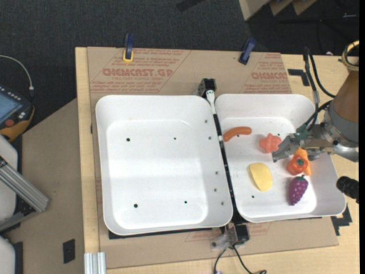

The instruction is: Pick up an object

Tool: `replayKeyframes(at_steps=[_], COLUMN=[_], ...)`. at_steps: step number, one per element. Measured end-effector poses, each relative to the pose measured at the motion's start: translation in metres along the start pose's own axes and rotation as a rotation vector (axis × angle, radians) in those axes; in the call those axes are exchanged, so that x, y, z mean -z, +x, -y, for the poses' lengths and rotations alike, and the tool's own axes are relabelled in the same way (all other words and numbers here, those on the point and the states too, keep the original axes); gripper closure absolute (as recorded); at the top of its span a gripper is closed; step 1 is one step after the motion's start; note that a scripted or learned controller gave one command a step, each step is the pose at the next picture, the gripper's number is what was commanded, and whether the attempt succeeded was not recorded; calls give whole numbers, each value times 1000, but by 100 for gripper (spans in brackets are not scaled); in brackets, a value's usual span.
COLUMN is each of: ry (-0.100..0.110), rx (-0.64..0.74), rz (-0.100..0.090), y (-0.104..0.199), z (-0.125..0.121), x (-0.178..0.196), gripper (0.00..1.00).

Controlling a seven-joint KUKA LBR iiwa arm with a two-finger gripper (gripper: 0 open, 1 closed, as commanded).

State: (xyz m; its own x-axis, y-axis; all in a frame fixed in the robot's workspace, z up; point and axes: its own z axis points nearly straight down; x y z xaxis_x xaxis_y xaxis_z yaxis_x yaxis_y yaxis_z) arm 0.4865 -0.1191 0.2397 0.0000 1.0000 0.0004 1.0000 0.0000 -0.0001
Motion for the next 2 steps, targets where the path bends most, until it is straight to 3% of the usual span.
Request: replayKeyframes(at_steps=[1, 2], ry=[10, -2], rx=[1, -2], rz=[-4, 1], y=[29, 27], z=[9, 7], x=[-132, -115], gripper=[0, 100])
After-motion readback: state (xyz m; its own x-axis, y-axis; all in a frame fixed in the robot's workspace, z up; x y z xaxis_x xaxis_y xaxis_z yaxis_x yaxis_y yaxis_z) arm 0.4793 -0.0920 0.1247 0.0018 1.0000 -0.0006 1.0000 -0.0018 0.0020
